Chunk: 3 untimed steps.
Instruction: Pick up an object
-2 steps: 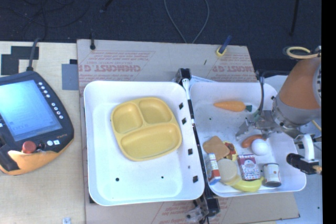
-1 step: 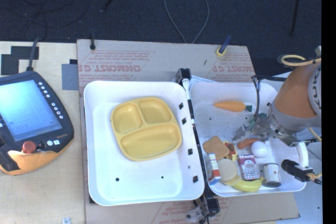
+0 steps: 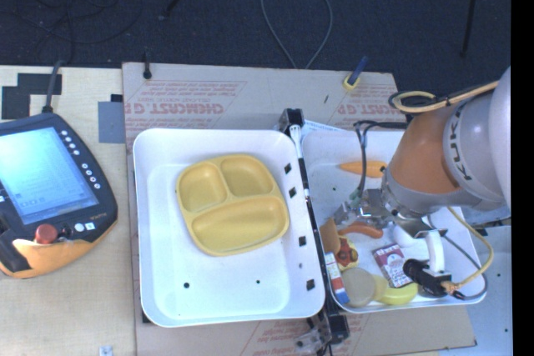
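The arm (image 3: pixel 442 162) is reached from the right over the right bin (image 3: pixel 334 147), its wrist lowered toward the clutter there. The left bin (image 3: pixel 158 263) is occupied by a yellow tray (image 3: pixel 232 203), set near its centre, apart from the pick area. Small objects are gathered along the right bin's near edge: a card (image 3: pixel 390 263), a yellow piece (image 3: pixel 399 293), a disc (image 3: pixel 360 286), a red item (image 3: pixel 360 228). The gripper (image 3: pixel 367 208) is placed just above the red item, presumably the target. Its grip state cannot be told.
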Each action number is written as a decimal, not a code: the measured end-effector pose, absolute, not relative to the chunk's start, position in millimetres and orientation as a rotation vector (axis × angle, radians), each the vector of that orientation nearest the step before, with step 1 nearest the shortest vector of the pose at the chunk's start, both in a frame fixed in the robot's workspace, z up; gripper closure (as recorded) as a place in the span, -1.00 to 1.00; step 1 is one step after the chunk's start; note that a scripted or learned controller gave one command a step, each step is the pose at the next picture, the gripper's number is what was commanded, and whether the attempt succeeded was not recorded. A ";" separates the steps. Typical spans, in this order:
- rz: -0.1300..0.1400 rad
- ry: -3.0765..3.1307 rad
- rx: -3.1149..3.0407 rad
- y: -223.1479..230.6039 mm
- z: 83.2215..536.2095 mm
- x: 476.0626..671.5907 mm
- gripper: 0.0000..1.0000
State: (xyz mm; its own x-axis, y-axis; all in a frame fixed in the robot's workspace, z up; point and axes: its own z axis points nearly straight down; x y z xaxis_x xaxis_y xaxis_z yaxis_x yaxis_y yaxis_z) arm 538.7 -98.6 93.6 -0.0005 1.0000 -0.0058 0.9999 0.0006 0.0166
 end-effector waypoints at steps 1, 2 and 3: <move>0.000 2.223 2.223 -81.7 87.8 568.4 -1.00; -0.001 2.220 2.224 -120.0 88.5 523.9 -1.00; 0.003 2.223 2.230 -118.6 98.3 524.7 1.00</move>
